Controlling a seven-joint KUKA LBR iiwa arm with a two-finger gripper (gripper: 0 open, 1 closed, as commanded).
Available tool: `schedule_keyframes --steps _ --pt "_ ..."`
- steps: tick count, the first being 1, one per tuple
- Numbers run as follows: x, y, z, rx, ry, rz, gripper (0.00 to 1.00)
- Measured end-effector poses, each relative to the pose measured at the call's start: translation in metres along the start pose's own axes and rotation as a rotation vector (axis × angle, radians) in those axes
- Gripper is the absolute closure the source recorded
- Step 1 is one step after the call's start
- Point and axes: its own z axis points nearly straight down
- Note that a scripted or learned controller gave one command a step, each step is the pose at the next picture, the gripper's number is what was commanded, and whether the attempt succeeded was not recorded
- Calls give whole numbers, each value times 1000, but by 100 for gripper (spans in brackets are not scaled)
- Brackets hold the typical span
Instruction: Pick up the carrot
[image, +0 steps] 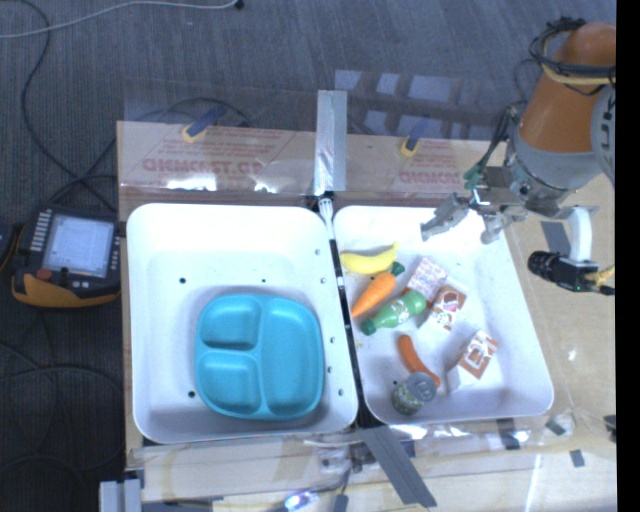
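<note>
The carrot (373, 293) is orange with a green tip and lies tilted in the right bin (520, 330), close to the divider between the two bins. A yellow banana (368, 260) lies just above it and a green bottle (396, 310) touches its lower right side. My gripper (463, 218) hangs over the upper edge of the right bin, up and to the right of the carrot and well apart from it. Its two fingers are spread apart and hold nothing.
In the right bin lie also small snack boxes (446, 305), another box (479, 354), a red sausage (415, 358) and a grey can (409, 395). The left bin (160, 250) holds a blue divided plate (260, 355). A handheld pendant (65, 255) lies at far left.
</note>
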Motion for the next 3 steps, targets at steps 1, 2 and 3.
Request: schedule_keyframes --steps 1,2,3 --pt "57 31 80 1 -1 62 0" --pt "31 -5 166 -20 -4 -67 0" --pt "84 -27 80 -1 0 -58 0"
